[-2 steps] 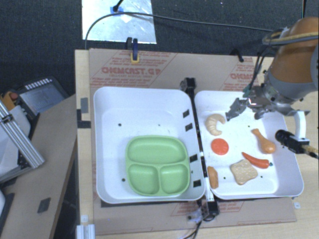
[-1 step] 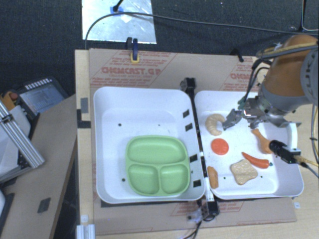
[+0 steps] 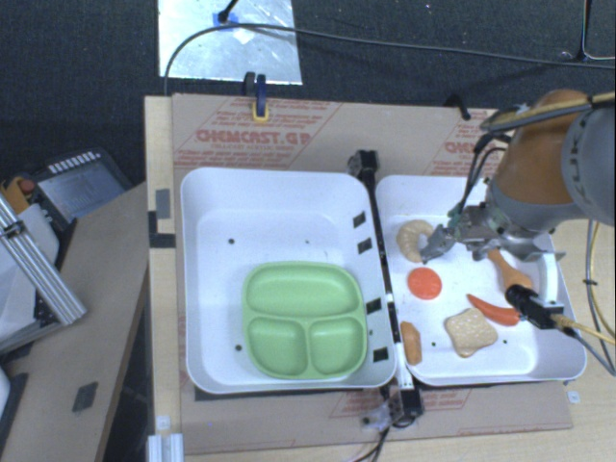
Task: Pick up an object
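The right bin [image 3: 438, 189] holds several toy foods: a beige curled pastry [image 3: 415, 238], a red-orange round tomato [image 3: 424, 283], a red chili [image 3: 492, 308], a slice of toast [image 3: 470, 332], an orange carrot-like piece [image 3: 509, 269] and a small orange sausage [image 3: 411, 342] by the left wall. My gripper [image 3: 445, 240] hangs low over the bin, just right of the pastry and above the tomato. The grey arm with its orange band [image 3: 544, 166] comes in from the right and covers part of the bin's far right side.
The left bin [image 3: 221, 200] carries a green three-compartment plate [image 3: 303, 318]. A black divider clamp [image 3: 366, 165] sits between the bins. Cables run across the dark floor behind. A tan side table with equipment stands at the left.
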Robot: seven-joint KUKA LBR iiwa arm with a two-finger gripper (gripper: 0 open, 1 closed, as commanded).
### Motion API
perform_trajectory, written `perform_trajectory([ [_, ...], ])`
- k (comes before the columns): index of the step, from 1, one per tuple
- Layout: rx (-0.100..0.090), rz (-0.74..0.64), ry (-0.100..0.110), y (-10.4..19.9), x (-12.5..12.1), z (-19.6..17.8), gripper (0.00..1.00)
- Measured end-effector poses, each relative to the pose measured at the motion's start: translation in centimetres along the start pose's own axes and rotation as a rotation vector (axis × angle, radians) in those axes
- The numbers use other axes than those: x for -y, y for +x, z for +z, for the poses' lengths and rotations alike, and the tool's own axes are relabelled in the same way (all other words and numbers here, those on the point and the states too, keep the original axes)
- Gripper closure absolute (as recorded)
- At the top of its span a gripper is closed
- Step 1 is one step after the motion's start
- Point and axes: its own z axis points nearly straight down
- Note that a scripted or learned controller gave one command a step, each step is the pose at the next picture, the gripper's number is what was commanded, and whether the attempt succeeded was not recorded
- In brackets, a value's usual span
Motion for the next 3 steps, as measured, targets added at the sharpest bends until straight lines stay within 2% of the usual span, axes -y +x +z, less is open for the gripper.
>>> perform_trajectory([
  [1,-0.001,-0.001,0.001,1.1,0.1,5.2,0.00],
  [2,0.001,0.001,-0.005,1.0,0.0,3.9,1.00],
  [3,0.002,-0.002,-0.009,0.9,0.6,-2.3,1.00],
])
